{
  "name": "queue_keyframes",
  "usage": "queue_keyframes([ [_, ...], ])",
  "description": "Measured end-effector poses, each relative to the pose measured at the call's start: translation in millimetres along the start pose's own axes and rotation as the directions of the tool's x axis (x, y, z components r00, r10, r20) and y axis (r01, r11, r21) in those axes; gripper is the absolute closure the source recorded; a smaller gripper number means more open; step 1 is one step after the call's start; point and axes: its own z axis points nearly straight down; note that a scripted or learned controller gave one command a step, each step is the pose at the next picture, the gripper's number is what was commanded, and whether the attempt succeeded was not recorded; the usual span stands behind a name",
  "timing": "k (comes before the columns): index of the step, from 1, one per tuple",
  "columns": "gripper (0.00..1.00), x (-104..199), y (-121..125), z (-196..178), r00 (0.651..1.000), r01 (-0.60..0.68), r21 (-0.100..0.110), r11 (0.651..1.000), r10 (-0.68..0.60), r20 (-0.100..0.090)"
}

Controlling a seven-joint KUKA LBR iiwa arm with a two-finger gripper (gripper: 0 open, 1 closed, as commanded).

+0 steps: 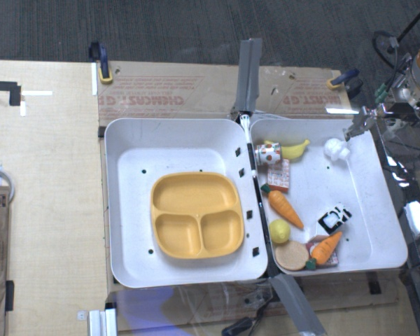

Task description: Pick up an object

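Gripper (359,123) at far-right corner of right bin (367,208); open/shut: can't tell. White obj (334,150) just beside it, lower-left, not touching. Banana (295,149), carrot (285,208) further left. Yellow tray (196,214) well apart.

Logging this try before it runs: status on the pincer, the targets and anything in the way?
Pincer at right bin's far right corner, nothing in it. Toys clustered along that bin's left side: banana, carrot, untouched. Yellow tray in left bin.
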Motion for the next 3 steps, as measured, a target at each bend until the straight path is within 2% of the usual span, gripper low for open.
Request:
queue_keyframes([
  [1, 0.0, 48.8, -41.7, 62.6, 0.999, -0.033, 0.001, 0.999, 0.033, 0.0],
  [2, 0.0, 98.3, -86.4, 131.2, 0.988, -0.157, 0.003, 0.988, 0.157, -0.001],
  [3, 0.0, 120.2, -127.5, 66.7, 0.964, 0.266, -0.001, 0.964, -0.266, 0.0],
])
